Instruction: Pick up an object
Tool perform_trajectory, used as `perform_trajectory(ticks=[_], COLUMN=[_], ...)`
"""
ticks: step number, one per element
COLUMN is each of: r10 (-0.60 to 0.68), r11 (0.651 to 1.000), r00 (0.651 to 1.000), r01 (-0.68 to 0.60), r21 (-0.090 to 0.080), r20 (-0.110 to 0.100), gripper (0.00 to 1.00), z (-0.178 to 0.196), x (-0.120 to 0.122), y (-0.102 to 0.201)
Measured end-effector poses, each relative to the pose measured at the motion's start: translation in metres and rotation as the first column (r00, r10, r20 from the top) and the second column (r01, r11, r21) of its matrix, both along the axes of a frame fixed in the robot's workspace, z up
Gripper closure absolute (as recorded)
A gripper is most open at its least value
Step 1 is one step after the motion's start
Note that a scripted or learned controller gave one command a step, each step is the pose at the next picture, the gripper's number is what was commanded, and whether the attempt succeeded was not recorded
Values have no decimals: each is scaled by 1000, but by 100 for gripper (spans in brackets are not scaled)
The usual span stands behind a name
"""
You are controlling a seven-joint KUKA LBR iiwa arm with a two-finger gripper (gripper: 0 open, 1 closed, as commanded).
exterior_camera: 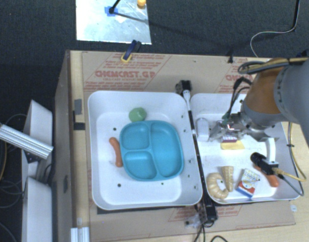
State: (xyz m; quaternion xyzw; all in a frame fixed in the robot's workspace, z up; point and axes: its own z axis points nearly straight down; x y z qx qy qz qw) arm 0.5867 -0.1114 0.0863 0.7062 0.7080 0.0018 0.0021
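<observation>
In the right bin [283,193], the claw [226,130] hovers just above a yellow block [232,145] lying long-axis left-to-right; I cannot tell its opening.

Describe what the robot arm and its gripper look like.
The arm is thick, rounded and grey, with an orange band above the wrist. Dark cables run along the orange part. The gripper at its end is a small cluster of silvery metal and dark parts.

A single camera fixed high above the bench [144,67] looks down at a slant, far enough to take in both white bins [101,150] and dark floor beyond the bench.
</observation>
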Motion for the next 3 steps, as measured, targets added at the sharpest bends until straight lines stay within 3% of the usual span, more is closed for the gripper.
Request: perform_trajectory(ticks=[1, 3], r10=[1, 0], r11=[1000, 1000], r00=[1000, 1000], r01=[-1, 0], r21=[0, 0], r20=[-3, -5], gripper=[0, 0], z=[-1, -2], x=[18, 5], y=[-8, 0])
